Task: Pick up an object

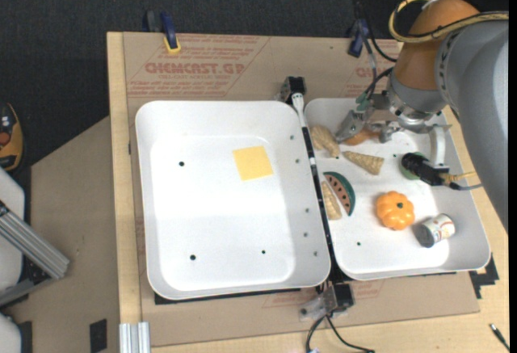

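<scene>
The grey arm (477, 60) reaches in from the right, and its orange band sits above the far end of the right bin (404, 262). The gripper (361, 125) hangs low over the far left corner of that bin, close to the wall it shares with the left bin (161, 182). From this slanted angle it cannot be told whether the gripper is spread or closed, and nothing can be made out as pinched in it.

All but one of the loose things lie in the right bin. A tan wedge (325, 140) lies just beside the gripper, against the dividing wall. A tan cone (364, 161) lies on its side just near of it. Further toward the near edge, a watermelon slice (342, 191) rests by the divider, touching a pale strip (331, 202) on its left. An orange pumpkin (394, 210) sits near the middle of the bin, well apart from the gripper. A small white and grey can (434, 230) lies tipped just right of the pumpkin.

The left bin holds a flat yellow square (253, 162), near its middle toward the far side
</scene>
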Tool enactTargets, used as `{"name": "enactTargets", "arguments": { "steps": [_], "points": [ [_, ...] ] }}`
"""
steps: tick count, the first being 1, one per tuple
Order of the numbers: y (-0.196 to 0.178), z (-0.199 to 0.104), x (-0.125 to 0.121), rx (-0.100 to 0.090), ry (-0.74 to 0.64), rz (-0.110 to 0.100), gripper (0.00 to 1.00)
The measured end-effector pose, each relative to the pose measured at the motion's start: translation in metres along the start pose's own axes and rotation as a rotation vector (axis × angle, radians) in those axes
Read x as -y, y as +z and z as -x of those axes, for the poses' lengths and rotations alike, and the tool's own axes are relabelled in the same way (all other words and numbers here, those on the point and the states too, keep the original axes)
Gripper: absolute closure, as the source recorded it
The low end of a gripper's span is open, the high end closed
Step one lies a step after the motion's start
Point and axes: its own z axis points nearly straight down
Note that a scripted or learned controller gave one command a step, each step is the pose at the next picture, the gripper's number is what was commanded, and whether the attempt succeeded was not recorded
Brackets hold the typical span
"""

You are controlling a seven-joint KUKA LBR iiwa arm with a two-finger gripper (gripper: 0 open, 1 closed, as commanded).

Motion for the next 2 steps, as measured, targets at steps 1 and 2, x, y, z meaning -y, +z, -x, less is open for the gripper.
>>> {"name": "enactTargets", "arguments": {
  "steps": [1,2],
  "points": [
    [-0.0097,0.0035,0.0050,0.001,0.005,-0.009,1.00],
    [-0.0091,0.0033,0.0051,0.001,0.005,-0.010,0.00]
  ]
}}
